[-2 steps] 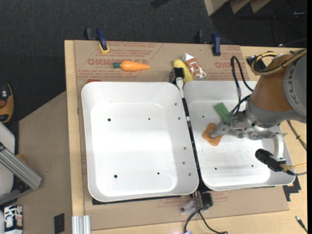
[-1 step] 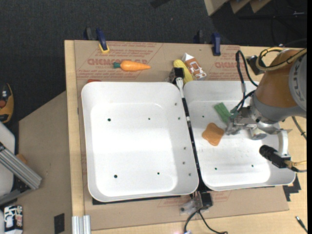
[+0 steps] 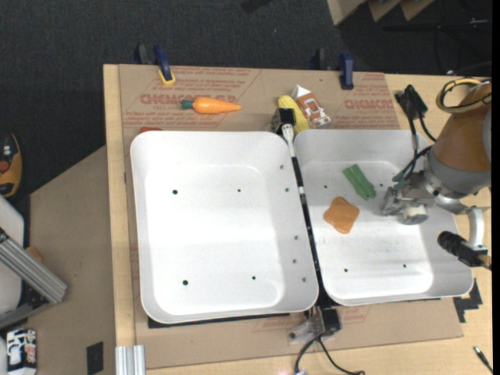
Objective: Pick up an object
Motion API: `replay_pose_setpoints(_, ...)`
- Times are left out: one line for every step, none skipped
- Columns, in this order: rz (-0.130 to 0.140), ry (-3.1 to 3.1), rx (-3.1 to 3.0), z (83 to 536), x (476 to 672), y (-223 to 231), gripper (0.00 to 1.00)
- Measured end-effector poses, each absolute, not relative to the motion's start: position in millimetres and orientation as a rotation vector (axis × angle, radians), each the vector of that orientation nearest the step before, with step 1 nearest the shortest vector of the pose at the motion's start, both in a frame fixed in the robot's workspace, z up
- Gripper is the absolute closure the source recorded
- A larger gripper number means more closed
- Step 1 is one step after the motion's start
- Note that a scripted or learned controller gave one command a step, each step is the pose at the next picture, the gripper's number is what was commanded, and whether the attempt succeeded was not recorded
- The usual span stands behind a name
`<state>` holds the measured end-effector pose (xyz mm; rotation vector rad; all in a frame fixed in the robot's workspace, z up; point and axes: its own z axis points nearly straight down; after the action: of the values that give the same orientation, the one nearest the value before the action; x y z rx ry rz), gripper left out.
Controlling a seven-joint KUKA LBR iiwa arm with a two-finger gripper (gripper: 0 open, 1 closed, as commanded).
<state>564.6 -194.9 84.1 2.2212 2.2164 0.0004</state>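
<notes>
Not much to read here, honestly. The only real lettering is red print on the cardboard sheet (image 3: 258,84) lying under the two white bins, on the strip behind their back rims. There's one block of it behind the left bin (image 3: 211,217), partly covered by a toy carrot (image 3: 209,106), and another behind the right bin (image 3: 375,217). Both are big red capitals with smaller lines above, but too blurry to spell out. A small orange-and-white packet (image 3: 314,110) beside the bins' shared back corner has markings I can't read either.
</notes>
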Motion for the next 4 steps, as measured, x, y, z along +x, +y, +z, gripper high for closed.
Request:
replay_pose_setpoints(0.022, 2.244, 2.228, 84.8, 519.9, -213.9, 1.00)
replay_pose_setpoints(0.023, 2.248, 2.223, 94.5, 521.6, -210.8, 1.00)
replay_pose_setpoints(0.022, 2.246, 2.222, 84.8, 481.5, -213.2, 1.00)
replay_pose_setpoints(0.024, 2.246, 2.220, 94.7, 483.0, -211.9, 1.00)
